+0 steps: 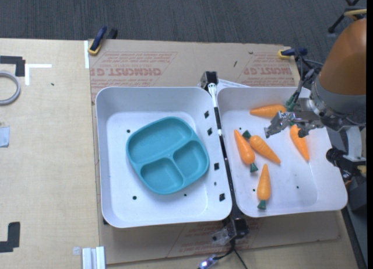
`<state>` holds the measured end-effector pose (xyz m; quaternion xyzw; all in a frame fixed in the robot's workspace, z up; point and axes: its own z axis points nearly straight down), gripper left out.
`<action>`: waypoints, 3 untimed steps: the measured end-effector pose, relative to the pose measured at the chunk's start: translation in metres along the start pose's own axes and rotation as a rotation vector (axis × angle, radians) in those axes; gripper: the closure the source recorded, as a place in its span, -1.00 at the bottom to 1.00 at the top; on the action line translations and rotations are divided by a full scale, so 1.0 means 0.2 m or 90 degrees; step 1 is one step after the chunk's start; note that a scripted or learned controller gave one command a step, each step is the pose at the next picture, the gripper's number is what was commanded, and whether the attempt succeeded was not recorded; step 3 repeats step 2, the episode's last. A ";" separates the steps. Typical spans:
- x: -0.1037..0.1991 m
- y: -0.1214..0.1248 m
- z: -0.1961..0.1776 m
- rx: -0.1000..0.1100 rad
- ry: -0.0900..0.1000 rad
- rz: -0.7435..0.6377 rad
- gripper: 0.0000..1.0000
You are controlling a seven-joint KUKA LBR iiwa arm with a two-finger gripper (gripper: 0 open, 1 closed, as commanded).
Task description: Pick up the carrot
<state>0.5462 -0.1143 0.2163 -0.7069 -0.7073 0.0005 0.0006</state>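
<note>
Several orange carrots with green tips lie in the right white bin [326, 201]. One carrot [266, 111] lies at the bin's back, two carrots [244, 147] [266, 149] lie side by side in the middle, one carrot [264, 184] lies near the front, and one carrot [301, 143] lies to the right. My gripper [281, 123] hangs low over the bin's back right part, between the back carrot and the right one. No carrot shows in its grasp. The arm's orange band [348, 58] rises at the right edge.
The left white bin [111, 163] holds a teal divided plate [168, 154]. A ridge with clips [217, 139] separates the two bins. Both stand on a cardboard sheet [151, 66] on the wooden bench. Blue and yellow clamps [98, 39] [290, 53] hold the cardboard's back corners.
</note>
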 end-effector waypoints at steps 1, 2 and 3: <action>0.11 -0.34 0.62 0.000 0.000 0.002 -1.00; 0.11 -0.34 0.57 0.000 0.001 0.004 1.00; 0.11 -0.34 0.57 0.000 0.001 0.004 1.00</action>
